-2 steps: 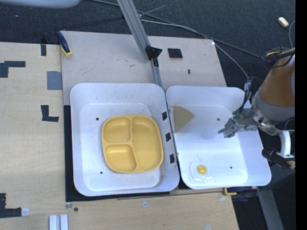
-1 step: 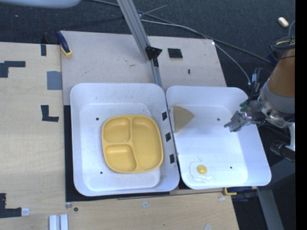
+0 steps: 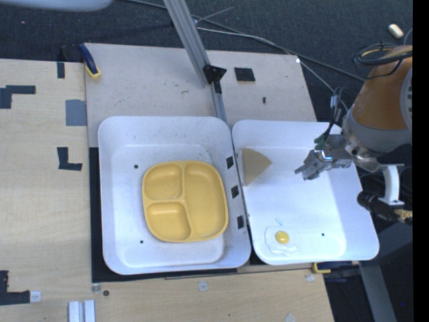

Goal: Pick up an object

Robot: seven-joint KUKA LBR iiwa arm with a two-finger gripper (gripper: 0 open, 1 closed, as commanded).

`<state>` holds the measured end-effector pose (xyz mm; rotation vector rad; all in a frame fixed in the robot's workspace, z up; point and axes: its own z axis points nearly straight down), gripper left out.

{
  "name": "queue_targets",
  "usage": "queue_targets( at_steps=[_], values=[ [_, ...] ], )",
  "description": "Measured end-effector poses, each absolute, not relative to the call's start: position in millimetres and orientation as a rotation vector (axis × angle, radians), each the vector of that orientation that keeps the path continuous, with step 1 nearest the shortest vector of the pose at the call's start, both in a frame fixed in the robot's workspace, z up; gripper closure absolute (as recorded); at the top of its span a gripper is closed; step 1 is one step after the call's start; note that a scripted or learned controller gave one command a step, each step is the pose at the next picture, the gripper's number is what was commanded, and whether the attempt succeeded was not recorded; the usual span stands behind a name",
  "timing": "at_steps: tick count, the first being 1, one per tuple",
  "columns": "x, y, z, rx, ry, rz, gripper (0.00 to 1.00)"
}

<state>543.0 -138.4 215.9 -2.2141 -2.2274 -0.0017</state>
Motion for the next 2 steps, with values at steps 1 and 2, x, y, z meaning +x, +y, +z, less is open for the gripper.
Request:
queue_targets(
  at_steps=[1, 2],
  values=[
    [558.7, -85.1, 226.9, -2.213, -2.228, -0.001, 1.00],
    [574.1, -35.9, 215.1, -2.216, -2.225, 0.003, 1.00]
  ],
)
